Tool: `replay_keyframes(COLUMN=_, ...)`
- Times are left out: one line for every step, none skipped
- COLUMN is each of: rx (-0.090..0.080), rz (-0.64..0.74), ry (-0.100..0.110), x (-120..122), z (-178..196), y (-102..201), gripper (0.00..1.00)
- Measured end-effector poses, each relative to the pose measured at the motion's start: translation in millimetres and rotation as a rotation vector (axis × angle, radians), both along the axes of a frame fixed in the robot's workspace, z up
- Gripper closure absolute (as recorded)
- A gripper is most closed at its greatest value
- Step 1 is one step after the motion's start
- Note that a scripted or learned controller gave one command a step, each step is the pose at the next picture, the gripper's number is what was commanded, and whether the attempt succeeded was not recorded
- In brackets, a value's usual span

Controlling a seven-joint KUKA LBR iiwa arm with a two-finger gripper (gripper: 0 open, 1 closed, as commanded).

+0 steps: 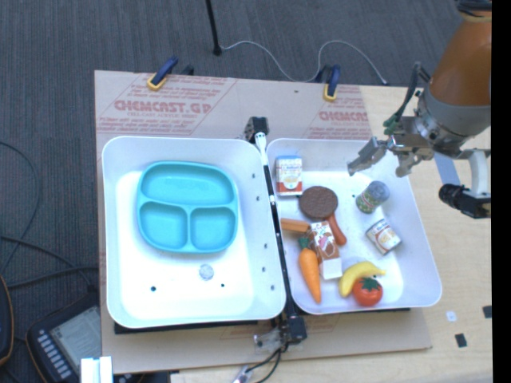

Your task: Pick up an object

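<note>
My gripper point(385, 161) hangs open over the back right part of the right bin point(421, 250), with nothing between its fingers. Just below it in the view stands a small green can point(371, 196). Further objects lie in this bin: a small carton point(288, 174) at the back left, a brown round cookie point(319, 202), a white-labelled can point(384, 235), a red and white packet point(323, 242), a carrot point(310, 274), a banana point(359, 275) and a tomato point(368, 293).
The left bin point(120, 238) holds a blue divided plate point(188, 206) and a small round grey piece point(206, 272). A black hinge strip point(271, 214) runs between the bins. Two clamps point(330, 84) hold the board at the back.
</note>
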State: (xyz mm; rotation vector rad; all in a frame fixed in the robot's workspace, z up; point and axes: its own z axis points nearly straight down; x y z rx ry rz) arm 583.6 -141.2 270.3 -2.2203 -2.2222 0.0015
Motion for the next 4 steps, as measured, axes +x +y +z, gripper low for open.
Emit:
replay_keyframes(rx=-0.004, rz=0.001, ry=-0.011, x=37, z=-126, y=-20, gripper=0.0)
replay_keyframes(rx=-0.008, rz=0.002, ry=-0.024, x=35, z=-136, y=-12, gripper=0.0)
replay_keyframes(rx=-0.009, rz=0.002, ry=-0.029, x=34, z=-139, y=-8, gripper=0.0)
replay_keyframes(rx=-0.001, rz=-0.001, ry=-0.001, x=25, z=-152, y=-3, gripper=0.0)
